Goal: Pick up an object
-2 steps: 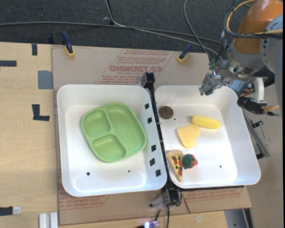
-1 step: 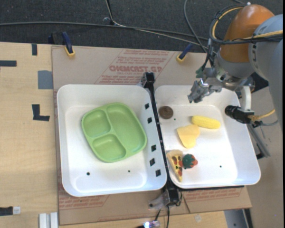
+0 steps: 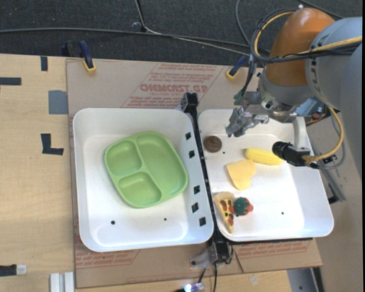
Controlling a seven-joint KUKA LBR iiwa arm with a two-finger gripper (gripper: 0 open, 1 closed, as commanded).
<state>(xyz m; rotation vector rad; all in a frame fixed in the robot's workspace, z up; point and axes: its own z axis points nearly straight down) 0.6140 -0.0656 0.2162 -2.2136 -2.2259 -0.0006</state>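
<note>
We take the right bin (image 3: 304,221) as our landmark. Nearest the camera, at the bin's front-left corner, we find a pizza slice toy (image 3: 224,210) with a strawberry toy (image 3: 242,207) touching its right side. Just behind these, near the bin's middle, lies a yellow cheese wedge (image 3: 241,173). Behind the wedge and slightly to its right lies a corn cob toy (image 3: 263,157), beside a black fitting on the arm. At the bin's rear-left, near the divider, sits a small brown round object (image 3: 213,143), apart from the other items.

The tool (image 3: 238,126) hangs over the bin's rear-left area, just right of the brown object. We see nothing between its fingers; whether they are spread or pressed together, we cannot tell.

Left of the landmark, the left bin (image 3: 85,132) carries a green compartment tray (image 3: 146,169). Both bins rest on the worktop (image 3: 24,181).
</note>
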